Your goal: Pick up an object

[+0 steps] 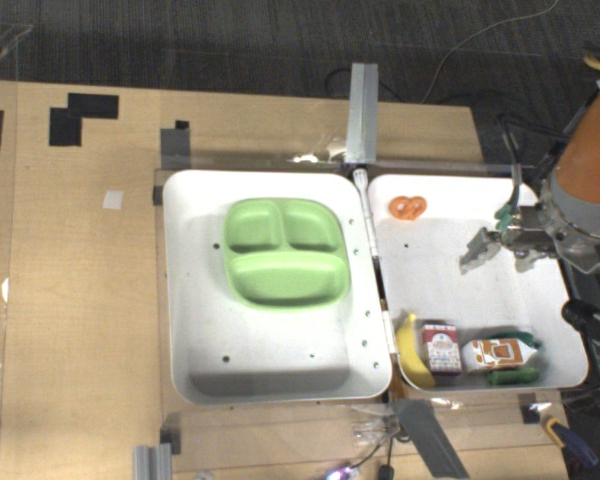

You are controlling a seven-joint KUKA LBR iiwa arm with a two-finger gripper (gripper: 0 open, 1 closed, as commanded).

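Banana, soft and light, lies at seven o'clock in the right bin; grip mid-curve. Gripper hovers, fingers apart, holding nothing.

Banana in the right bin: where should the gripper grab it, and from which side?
Probably the banana's mid-curve, coming straight down, fingers closing across its narrow width. It lies flat along the right bin's left wall, and the small red carton sits close on its other side, so both sides look tight; the upper end near the stem has more room. The gripper hangs above the bin's middle.
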